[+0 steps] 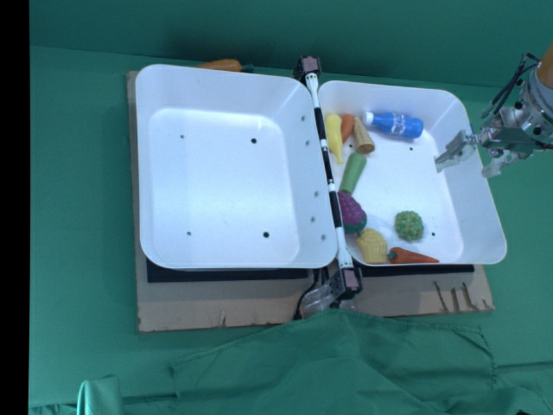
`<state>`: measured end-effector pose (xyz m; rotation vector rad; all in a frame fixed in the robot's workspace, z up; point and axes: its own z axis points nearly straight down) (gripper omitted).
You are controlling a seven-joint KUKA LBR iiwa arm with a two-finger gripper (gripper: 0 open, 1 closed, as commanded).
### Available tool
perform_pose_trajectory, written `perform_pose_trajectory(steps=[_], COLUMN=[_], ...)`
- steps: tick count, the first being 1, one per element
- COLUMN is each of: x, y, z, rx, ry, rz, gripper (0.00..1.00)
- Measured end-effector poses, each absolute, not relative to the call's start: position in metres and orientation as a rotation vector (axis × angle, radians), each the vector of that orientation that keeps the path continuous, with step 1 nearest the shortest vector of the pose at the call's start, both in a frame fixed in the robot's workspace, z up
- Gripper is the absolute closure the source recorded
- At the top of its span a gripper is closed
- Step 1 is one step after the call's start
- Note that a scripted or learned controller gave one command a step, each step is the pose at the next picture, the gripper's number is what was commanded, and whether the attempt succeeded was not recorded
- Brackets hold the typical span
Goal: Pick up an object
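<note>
Camera view
Table: green cloth covers the table (78, 188); a brown cardboard sheet (216, 309) lies under both bins, and rumpled green fabric (346, 370) fills the lower middle of the frame.
Left bin: the white left bin (155, 89) sits left of centre, its floor showing a few small dark holes.
Right bin: the white right bin (484, 240) sits right of centre, touching the left one along a black-and-white divider bar (324, 150).
Behind the bins: an orange object (220, 64) peeks past the left bin's upper rim; what it is cannot be told.
Gripper: the gripper (471, 152) hangs at the right edge of the frame, over the right bin's right rim, with its two fingers spread apart and nothing between them.
Blue bottle: the blue bottle (396, 124) lies on its side in the right bin's upper part, long axis roughly left to right, white cap toward the left; its white label is too small to read.
Around it: a tan cone (363, 135), an orange piece (347, 126) and a yellow piece (334, 135) crowd the bottle's cap end by the divider.
Lower down: a green cucumber (352, 172) lies aslant below them, then a purple item (350, 210), a yellow item (372, 245), a green bumpy ball (409, 225) and an orange carrot (413, 256) along the lower rim, pointing right.
Gap: bare white floor lies between the gripper and the toys.
</note>
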<state>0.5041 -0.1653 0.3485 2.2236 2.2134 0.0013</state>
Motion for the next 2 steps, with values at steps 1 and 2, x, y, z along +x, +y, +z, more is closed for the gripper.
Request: perform_pose_trajectory(steps=[1, 2], x=[0.528, 0.538], y=[-0.129, -0.148], z=[0.254, 0.361], rx=[2.225, 2.214], ry=[2.224, 2.207], rz=[-0.004, 0.012], gripper=[0.0, 0.0])
